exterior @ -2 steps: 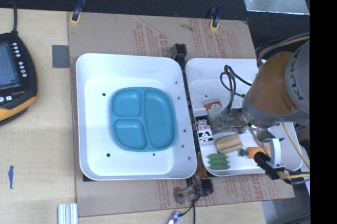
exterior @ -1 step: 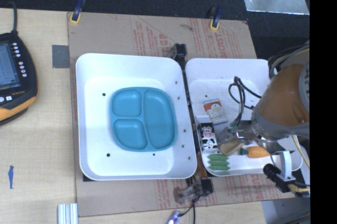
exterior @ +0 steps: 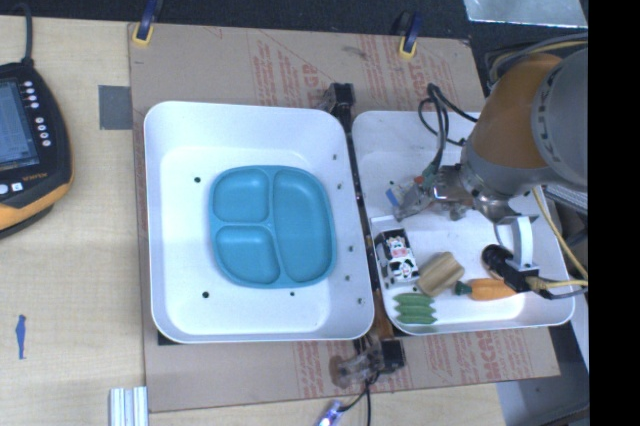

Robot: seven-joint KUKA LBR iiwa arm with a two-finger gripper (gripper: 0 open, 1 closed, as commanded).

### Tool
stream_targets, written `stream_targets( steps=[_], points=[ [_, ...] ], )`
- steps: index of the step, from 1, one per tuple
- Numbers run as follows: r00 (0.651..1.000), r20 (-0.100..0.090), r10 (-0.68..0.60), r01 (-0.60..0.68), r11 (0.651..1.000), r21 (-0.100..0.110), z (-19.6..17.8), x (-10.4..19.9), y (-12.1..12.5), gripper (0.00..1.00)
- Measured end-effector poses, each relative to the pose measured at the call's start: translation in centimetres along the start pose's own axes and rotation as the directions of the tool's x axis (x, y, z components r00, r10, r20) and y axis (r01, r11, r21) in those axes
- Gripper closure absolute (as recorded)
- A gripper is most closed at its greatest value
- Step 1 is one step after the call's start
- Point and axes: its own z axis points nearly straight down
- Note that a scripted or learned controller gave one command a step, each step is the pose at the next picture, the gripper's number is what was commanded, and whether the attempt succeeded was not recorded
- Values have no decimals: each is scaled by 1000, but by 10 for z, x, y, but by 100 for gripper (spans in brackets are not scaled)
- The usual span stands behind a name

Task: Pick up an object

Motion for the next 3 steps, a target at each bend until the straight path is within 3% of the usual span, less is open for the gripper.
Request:
stream_targets(
  steps=[1,2,3],
  points=[
    [1000,0,-1,1,1000,0,0,-32,41,0],
    [1000,0,-1,1,1000,0,-1,-34,77,0],
    [1000,1,0,0,1000,2,0,-29,47,0]
  ],
)
